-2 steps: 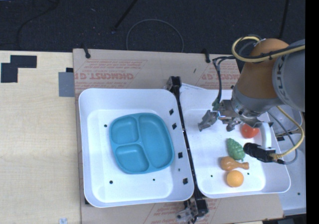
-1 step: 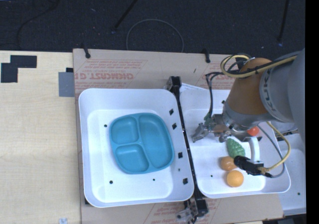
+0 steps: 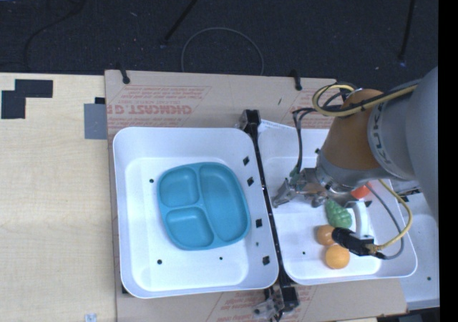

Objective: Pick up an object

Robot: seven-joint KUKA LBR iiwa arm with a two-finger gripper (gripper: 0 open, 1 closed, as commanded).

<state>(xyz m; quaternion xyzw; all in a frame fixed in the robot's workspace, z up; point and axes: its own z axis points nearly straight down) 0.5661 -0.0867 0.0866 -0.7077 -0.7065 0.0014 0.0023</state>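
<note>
- The claw (image 3: 286, 192) sits low in the right bin (image 3: 308, 270) near the divider, fingers apart, holding nothing.
- Green object (image 3: 338, 213) and two orange balls (image 3: 331, 245) lie toward the bin's near-right corner, beside the wrist.
- Risk: closing here grabs air; round balls may roll off.

The arm (image 3: 408, 127) is grey with an orange band (image 3: 347, 138); yellow and black cables (image 3: 333, 99) loop around its wrist.

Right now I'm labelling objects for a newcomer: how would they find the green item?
Look in the right white bin, beside the arm's wrist. The green object lies just above two orange balls; it alone is green and elongated.
</note>
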